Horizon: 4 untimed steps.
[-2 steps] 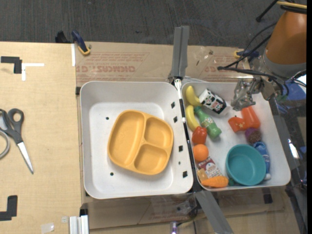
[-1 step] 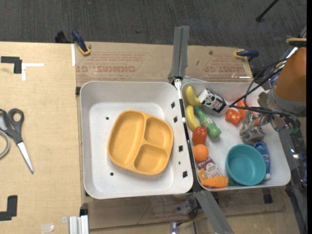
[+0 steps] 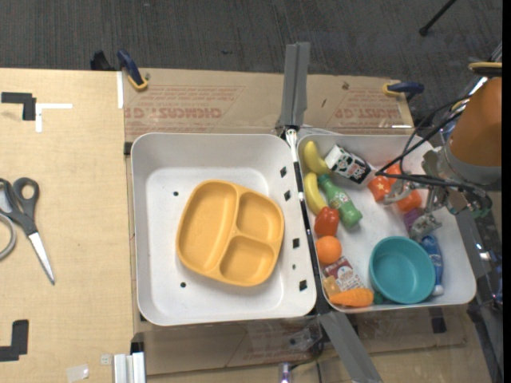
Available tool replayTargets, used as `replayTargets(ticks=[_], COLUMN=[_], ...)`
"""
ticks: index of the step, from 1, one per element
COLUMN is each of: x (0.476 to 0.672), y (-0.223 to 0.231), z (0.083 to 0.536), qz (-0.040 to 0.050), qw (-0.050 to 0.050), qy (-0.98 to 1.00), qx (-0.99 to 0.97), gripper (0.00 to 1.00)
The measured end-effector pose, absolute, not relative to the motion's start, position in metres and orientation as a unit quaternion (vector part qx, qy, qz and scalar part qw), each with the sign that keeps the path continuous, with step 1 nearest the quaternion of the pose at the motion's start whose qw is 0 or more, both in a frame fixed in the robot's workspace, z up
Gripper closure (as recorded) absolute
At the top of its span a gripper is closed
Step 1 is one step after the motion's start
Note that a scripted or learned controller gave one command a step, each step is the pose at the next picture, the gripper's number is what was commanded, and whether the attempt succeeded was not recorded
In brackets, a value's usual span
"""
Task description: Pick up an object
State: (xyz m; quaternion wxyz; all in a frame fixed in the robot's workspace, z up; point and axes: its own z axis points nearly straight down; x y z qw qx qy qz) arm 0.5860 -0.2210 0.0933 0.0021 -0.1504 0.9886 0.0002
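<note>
Camera view from above has me looking down on two white bins side by side, and the arm (image 3: 479, 130) comes in from the right with its orange band over the right bin (image 3: 465, 290). I place the gripper (image 3: 427, 214) low over that bin's right half, among cables and metal parts; whether its tips are spread or pressed together I cannot tell from this angle, and I see nothing clearly pinched there. Just beside the gripper on its left lies an orange-red object (image 3: 382, 187), with another orange piece (image 3: 410, 201) close against the tool. Directly below the gripper sit a blue item (image 3: 432, 250) along the bin's right wall and the teal bowl (image 3: 402, 270), upright. Further left, well apart from the gripper, I make out two yellow bananas (image 3: 314, 174), a green bottle (image 3: 340, 201), a black-and-white carton (image 3: 349, 164), a red pepper-like piece (image 3: 326, 221), an orange (image 3: 328, 250), a small printed packet (image 3: 344, 277) and a carrot (image 3: 351, 298) near the front wall. The left bin (image 3: 152, 214) holds a yellow divided plate (image 3: 230, 231), lying flat near its middle. Scissors (image 3: 28, 222) rest on the bench at far left.
</note>
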Motion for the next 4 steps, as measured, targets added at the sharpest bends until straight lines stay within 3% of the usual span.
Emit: replayTargets(ticks=[1, 2, 3, 4], x=[0.588, 0.588, 0.641, 0.646], y=[-0.221, -0.221, -0.189, -0.188], z=[0.104, 0.104, 0.092, 0.104], qz=[-0.0005, -0.0004, 0.0016, -0.0003], qw=[0.005, 0.005, -0.01, 0.002], qy=[0.989, 0.989, 0.993, 0.993], qx=[-0.15, -0.15, -0.119, -0.118], gripper=[1.0, 0.0, 0.0, 1.0])
